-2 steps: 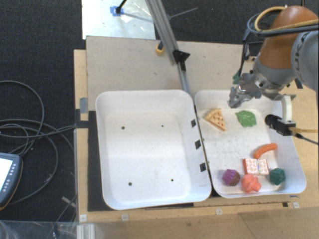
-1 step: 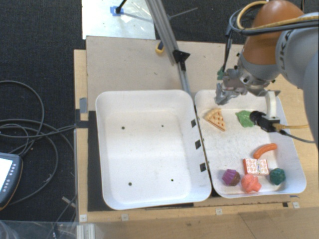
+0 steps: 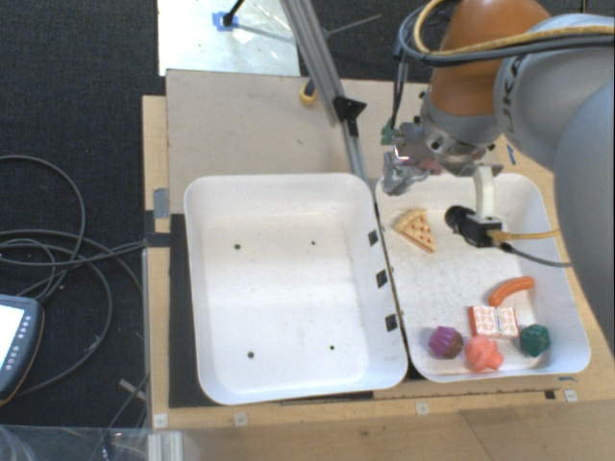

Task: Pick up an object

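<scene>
The end effector (image 3: 402,176) hovers at the right bin's (image 3: 567,344) eleven o'clock corner; I cannot tell its state. The pizza slice toy (image 3: 417,230) lies just beside it at five o'clock, likely the target, untouched.

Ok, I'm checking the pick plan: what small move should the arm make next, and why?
Probably shift the gripper slightly toward the pizza slice and lower it: the gripper sits over the right bin at its far left corner, and that slice lies nearest, apart from the other toys.

A bulky grey arm (image 3: 562,104) with a rounded orange band (image 3: 480,27), looped yellow-and-black cables (image 3: 423,17) and metallic wrist.
</scene>
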Robot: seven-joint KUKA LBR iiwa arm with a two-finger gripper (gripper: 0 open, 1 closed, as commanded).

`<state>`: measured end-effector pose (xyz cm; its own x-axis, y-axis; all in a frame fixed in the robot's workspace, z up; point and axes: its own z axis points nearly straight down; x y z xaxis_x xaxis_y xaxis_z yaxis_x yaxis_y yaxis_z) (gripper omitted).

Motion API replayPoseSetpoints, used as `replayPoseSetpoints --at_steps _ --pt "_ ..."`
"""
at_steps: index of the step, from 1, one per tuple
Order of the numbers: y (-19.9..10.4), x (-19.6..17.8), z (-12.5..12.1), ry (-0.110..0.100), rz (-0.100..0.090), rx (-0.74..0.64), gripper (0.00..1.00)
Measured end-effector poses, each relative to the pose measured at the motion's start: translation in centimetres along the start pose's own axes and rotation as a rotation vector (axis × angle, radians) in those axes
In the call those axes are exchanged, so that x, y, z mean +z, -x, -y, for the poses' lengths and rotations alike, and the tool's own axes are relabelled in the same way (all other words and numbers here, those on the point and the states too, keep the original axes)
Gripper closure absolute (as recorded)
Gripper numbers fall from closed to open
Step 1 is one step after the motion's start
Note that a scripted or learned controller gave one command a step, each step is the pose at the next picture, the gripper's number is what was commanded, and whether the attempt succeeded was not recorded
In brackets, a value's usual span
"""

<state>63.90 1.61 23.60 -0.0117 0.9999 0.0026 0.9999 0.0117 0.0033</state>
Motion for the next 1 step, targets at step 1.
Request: replayPoseSetpoints --at_steps 1 --pt "-5.56 1.11 -0.03 -0.003 0.000 0.001 1.00"
